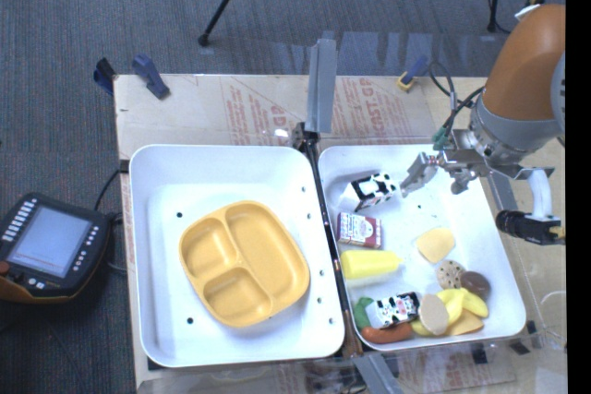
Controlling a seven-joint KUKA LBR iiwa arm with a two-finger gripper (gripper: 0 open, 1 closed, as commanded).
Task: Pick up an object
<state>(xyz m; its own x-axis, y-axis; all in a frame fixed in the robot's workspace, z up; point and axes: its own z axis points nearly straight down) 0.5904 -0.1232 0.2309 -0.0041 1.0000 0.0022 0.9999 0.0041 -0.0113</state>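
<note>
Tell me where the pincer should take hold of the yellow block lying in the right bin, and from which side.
Grip the yellow block across its short width, near the middle, coming straight down from above. It lies flat with its long axis roughly left-right. The red carton sits close behind it and the green piece just ahead, so a mid-length grip looks likeliest to fit.

A tray (244, 263) lies in the left bin (157, 180), left of the right bin (499, 226).

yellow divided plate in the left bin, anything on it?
Empty. All three compartments of the yellow divided plate show bare; the food items sit in the right bin.
</note>
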